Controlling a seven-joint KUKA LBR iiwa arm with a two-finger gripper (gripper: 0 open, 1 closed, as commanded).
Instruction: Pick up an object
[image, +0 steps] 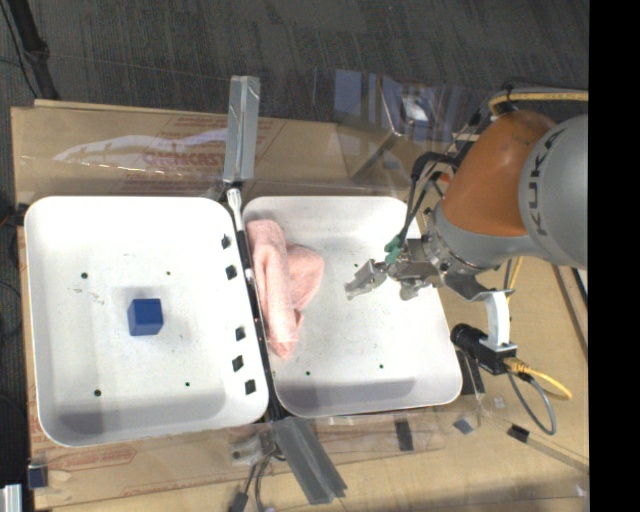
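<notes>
A crumpled pink cloth (281, 281) lies against the left wall of the right bin (350, 395). A small blue cube (146, 316) sits on the floor of the left bin (60, 230), left of its middle. My gripper (381, 281) hangs over the right half of the right bin, its fingers pointing left toward the cloth, a short gap of bare floor between them. The fingers stand apart, and nothing is between them.
A grey metal strip (242, 125) runs back from the seam between the bins. Clamps and brackets (305, 455) sit at the front edge. Cardboard (120, 140) lies under and behind the bins. The arm's orange-banded wrist (495, 185) overhangs the right bin's right rim.
</notes>
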